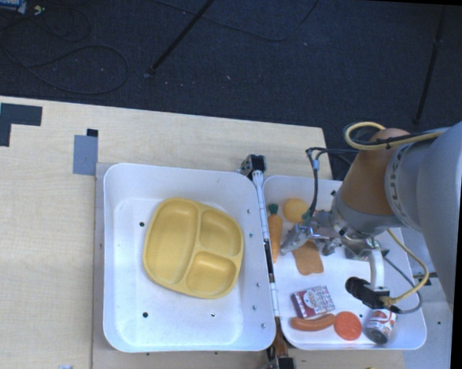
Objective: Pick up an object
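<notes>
Two shallow white bins sit side by side on the pale wooden desk (38, 229). The left bin (116, 306) holds one thing — a yellow divided tray (193, 246) with three compartments, lying flat near the middle and turned a little askew.

The right bin (410, 334) is the busy one. Along its left wall lies an orange carrot (274, 232), pointing up and down the bin. Just beside its upper end sits a small round yellow fruit (295, 209). Below that, near the bin's middle, is a tan, bread-like piece (308, 260). Toward the near edge a small red-and-white box (313, 301) lies flat, with a sausage (312, 323) just under it, and right of the sausage an orange-red round object (348, 326), almost touching it. A small can (378, 324) rests at the bin's lower right, on its side by the look of it.

The grey arm (427, 193) with its orange band comes in from the right and hangs over the upper half of the right bin. Its end effector (313, 233) is low among the items, between the yellow fruit and the tan piece, close to the carrot. Metal parts and cables crowd that spot, so whether it is spread or closed I cannot tell — nor whether anything is caught in it.
</notes>
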Available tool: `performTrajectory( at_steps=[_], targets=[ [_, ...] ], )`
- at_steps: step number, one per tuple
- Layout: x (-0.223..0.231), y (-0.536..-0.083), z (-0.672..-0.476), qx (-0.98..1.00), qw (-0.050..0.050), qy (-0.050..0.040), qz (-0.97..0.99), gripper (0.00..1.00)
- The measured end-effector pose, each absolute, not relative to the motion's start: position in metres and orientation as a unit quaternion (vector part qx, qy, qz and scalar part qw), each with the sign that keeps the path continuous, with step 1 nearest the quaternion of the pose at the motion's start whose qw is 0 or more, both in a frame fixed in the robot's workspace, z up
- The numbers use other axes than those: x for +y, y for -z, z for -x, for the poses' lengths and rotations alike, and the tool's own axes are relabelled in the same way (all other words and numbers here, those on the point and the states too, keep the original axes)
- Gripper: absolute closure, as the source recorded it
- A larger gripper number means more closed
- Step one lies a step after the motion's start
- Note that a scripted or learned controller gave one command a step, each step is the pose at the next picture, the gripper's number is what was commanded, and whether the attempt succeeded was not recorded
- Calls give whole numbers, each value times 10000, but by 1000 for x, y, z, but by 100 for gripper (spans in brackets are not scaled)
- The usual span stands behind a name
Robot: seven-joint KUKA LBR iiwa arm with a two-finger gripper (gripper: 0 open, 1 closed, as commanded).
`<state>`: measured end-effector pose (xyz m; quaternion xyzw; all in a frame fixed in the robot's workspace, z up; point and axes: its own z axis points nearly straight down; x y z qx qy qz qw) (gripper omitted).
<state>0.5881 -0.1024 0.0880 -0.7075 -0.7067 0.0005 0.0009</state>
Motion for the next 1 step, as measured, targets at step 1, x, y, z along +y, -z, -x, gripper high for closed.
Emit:
performTrajectory(
  at_steps=[1],
  targets=[
    [-102,-97,-588,-7072,35,-6,7070,100]
  ],
)
